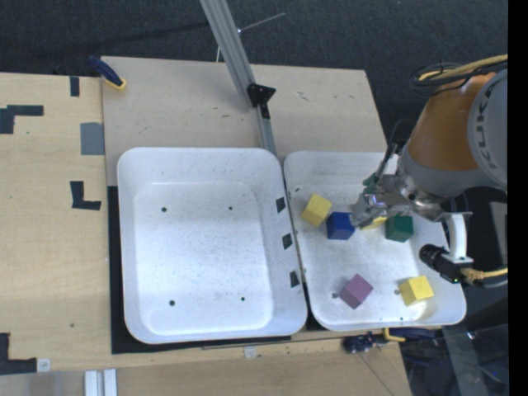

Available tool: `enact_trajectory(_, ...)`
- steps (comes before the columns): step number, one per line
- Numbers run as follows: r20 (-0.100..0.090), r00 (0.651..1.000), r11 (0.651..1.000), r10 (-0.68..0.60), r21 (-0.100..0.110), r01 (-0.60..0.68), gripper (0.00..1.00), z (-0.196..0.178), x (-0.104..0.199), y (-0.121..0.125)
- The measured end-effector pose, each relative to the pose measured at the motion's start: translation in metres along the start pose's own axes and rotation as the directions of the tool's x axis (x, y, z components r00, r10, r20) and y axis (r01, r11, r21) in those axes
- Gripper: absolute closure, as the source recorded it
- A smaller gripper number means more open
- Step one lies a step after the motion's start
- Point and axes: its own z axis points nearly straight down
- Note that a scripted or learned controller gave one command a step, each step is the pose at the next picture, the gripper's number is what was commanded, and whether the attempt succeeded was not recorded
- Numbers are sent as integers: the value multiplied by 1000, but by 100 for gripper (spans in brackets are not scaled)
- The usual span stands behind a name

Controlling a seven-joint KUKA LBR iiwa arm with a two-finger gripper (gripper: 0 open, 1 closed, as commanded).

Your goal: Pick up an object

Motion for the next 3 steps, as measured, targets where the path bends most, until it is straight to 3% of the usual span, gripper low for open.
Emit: enact_trajectory(3, 1, 1000, 1000, -1, 2, 1, 100, -7, 170, -25)
